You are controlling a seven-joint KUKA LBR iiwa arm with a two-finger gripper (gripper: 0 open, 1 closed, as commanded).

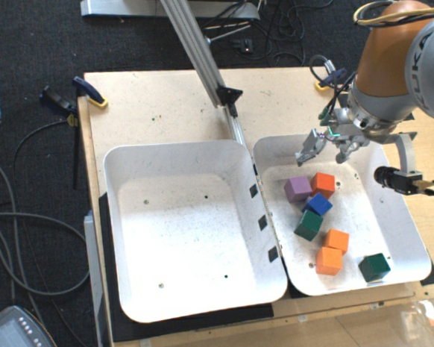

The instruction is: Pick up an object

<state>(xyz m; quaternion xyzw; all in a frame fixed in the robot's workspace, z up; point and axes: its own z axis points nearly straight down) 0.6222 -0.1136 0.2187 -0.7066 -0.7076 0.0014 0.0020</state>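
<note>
A pale wooden bench [159, 106] carries two shallow white bins side by side. The left bin [184, 228] is the bigger of the two as seen here; the right bin [400, 214] holds all the blocks. The grey arm [395, 58], with its orange band, reaches in from the right and hangs over the far end of the right bin. A slanted metal rail [196, 47] runs from the far edge down to the gap between the bins.

The gripper [327, 147] sits above the far part of the right bin, its two fingers spread apart with nothing between them, clear of the blocks.

The blocks lie in a loose cluster toward the middle and near end of that bin. A purple block [298, 188] and an orange block [324, 184] sit just beside each other, nearest the gripper. A blue block [319, 203] touches a dark green block [308, 225] just nearer. Two more orange blocks [332, 251] sit together nearer still, and another green block [374, 267] lies at the near right corner.
</note>
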